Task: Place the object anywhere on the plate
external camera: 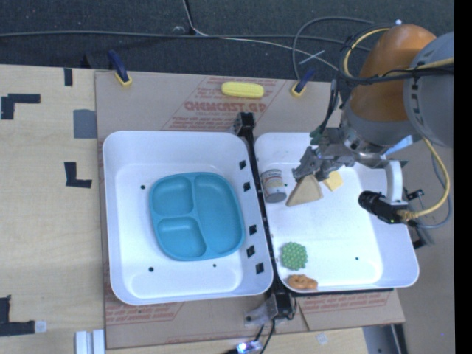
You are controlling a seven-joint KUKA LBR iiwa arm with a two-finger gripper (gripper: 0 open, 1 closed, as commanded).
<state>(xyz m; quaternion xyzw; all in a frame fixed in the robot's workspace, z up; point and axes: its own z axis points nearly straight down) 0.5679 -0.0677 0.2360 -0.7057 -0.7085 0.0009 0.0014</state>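
Nearest the lens, an orange nugget and a green studded ball lie well below the pincer. Just beneath its tip sits a tan wedge, touching or nearly so; whether the pincer grips it cannot be told. Far left lies the blue plate.
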